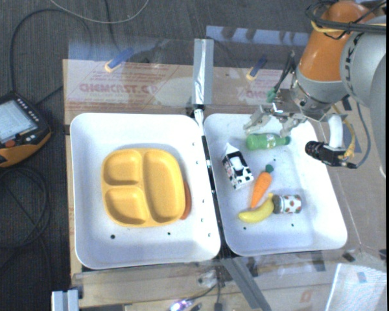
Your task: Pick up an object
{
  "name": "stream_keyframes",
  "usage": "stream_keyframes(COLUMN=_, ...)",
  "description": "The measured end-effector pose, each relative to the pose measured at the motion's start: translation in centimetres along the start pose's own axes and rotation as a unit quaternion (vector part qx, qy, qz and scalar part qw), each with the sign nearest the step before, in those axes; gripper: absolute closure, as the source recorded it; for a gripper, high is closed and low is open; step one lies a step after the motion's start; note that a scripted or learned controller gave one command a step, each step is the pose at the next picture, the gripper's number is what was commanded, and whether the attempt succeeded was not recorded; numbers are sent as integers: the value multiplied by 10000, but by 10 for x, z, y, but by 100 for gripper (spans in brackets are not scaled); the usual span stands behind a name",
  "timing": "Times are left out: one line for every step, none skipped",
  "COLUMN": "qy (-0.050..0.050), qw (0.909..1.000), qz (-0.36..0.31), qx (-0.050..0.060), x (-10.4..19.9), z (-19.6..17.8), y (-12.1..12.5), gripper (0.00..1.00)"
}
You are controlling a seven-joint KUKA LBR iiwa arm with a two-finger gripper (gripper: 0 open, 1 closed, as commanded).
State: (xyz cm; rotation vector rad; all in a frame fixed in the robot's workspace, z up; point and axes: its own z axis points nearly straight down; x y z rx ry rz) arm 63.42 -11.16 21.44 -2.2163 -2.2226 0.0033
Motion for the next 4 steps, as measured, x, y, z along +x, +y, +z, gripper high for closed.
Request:
stream_keyframes(qy=-3, qw=9992, qz=-387, qx=-20, x=-48, z=122, y=-43, gripper=0)
stream_keyframes(qy=-38, qw=9990, qz=-440, qx=-85, x=-3, z=125, y=-92, gripper=0)
stream_keyframes(qy=-32, qw=9990, qz=-441, qx=-98, x=-2, z=115, y=-90, gripper=100)
stream_keyframes(qy=-11, qw=10000, qz=16, qx=-8, x=31, z=12, y=-90, gripper=100)
